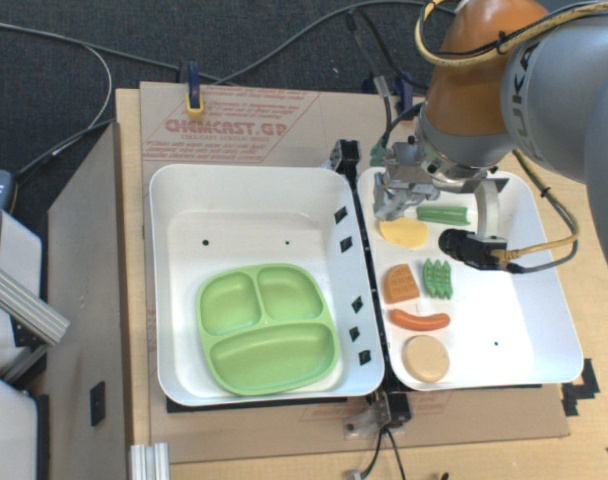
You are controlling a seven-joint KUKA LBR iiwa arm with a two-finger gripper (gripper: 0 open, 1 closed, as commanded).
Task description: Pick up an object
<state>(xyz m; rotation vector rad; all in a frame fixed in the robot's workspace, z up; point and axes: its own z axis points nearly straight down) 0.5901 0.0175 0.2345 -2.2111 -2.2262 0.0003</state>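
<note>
Nearest you, at lower centre, a round tan piece (425,358) is lying in the right bin (544,338), with a red sausage (419,319) just above it. Your end effector (402,200) is hovering at upper centre-right beside a yellow piece (404,232).

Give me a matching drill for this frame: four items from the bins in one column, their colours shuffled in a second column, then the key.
Column 1:
1. divided tray in the left bin
2. sausage in the right bin
3. flat piece just below the pincer
4. round piece nearest the right bin's front edge

Column 2:
A. yellow
B. tan
C. light green
D. red-orange

Pairs: 1-C, 2-D, 3-A, 4-B
</note>
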